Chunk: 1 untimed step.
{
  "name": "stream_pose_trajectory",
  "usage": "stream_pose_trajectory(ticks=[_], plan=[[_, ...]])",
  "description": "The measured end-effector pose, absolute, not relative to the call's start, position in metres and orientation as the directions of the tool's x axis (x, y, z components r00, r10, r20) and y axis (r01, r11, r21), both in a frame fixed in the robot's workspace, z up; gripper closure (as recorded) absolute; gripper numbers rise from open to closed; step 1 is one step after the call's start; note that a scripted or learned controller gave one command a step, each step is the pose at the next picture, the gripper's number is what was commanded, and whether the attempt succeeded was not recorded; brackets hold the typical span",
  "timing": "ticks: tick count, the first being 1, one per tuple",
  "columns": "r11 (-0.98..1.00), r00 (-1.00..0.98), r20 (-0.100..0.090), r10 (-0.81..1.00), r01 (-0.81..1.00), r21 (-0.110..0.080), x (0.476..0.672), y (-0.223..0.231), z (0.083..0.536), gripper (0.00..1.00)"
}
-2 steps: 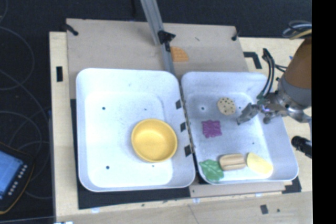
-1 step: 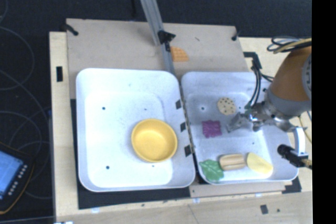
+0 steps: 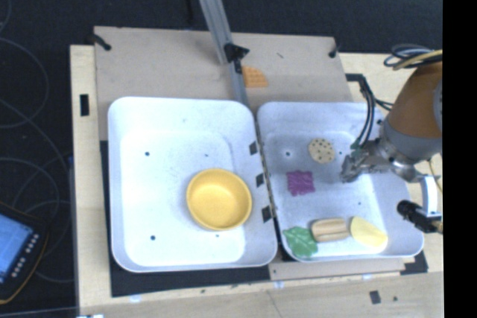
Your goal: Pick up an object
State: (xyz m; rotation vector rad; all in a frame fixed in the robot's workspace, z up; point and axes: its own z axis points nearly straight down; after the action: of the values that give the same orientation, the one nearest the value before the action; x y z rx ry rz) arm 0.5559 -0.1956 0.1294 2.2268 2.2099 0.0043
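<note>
The right bin (image 3: pixel 387 234) holds a round speckled cookie (image 3: pixel 321 150), a purple piece (image 3: pixel 300 182), a green leafy piece (image 3: pixel 299 240), a tan bread roll (image 3: pixel 330 229) and a pale yellow lemon-like piece (image 3: pixel 369 233). My gripper (image 3: pixel 352 166) hangs low over the right bin, just right of the cookie and up-right of the purple piece. Nothing shows between its fingers. A yellow bowl (image 3: pixel 218 198) rests in the left bin (image 3: pixel 141 130).
A slanted grey metal pole (image 3: pixel 212 7) rises from the back between the bins. An orange waffle-like piece (image 3: pixel 254 77) lies on the board behind the bins. A tablet (image 3: pixel 15 249) sits at the far left on the floor.
</note>
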Motion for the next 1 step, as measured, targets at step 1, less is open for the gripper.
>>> stream_pose_trajectory(ticks=[1], plan=[[-0.008, 0.008, -0.001, 1.000, 1.000, 0.006, 0.5573, -0.2036, 0.1751, 1.00]])
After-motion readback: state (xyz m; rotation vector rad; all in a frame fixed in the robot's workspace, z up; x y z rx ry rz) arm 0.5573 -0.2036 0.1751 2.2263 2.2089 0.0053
